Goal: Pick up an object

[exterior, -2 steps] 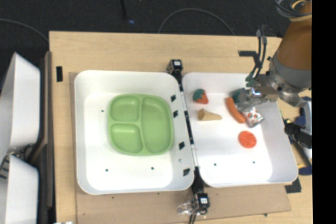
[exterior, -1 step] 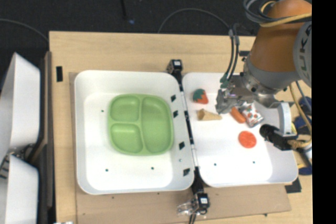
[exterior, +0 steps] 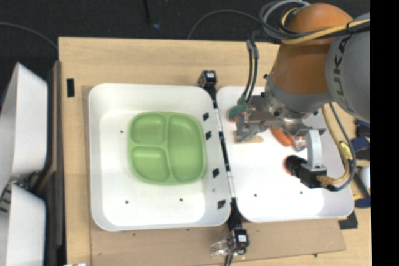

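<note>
Table [exterior: 75, 59]: we see a light wooden top bearing two shallow white bins side by side.
Left bin [exterior: 106, 202]: we note a green plate [exterior: 167, 147] with three compartments lying flat near its middle, well clear of the walls.
Right bin [exterior: 274, 196]: the arm [exterior: 312, 53] reaches over its upper half from the right, its orange band uppermost.
Hand [exterior: 248, 131]: we place it low over the upper left part of the right bin, close to the wall between the bins. We cannot tell how its fingers stand; the wrist hides them.
Green object [exterior: 235, 111]: a small teal piece showing just beside the hand, at its upper left edge; contact unclear.
Orange object [exterior: 282, 137]: we see a small orange piece partly under the wrist, to the right of the hand, lying on the bin floor.
Tan object [exterior: 249, 138]: a pale flat piece showing under the hand; its kind is unclear to us.
</note>
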Controlling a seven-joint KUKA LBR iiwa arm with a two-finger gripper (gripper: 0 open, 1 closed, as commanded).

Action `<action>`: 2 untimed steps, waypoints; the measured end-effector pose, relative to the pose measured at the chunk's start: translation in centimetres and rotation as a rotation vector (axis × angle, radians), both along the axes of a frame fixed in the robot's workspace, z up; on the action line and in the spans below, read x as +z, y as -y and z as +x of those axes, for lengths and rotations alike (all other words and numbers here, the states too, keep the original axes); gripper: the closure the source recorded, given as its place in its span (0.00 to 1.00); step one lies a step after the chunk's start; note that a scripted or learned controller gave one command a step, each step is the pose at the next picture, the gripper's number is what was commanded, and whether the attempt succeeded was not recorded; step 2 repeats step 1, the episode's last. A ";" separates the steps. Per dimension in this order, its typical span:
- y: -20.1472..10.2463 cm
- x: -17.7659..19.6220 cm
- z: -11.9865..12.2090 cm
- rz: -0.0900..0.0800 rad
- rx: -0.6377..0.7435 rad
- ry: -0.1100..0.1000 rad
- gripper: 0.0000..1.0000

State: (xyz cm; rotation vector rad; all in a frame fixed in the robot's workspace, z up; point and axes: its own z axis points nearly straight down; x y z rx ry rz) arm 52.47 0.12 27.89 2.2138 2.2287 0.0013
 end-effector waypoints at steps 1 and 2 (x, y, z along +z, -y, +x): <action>-4.8 -0.1 -0.6 0.000 0.000 -0.001 1.00; -4.8 -0.1 -0.6 0.000 0.000 -0.001 1.00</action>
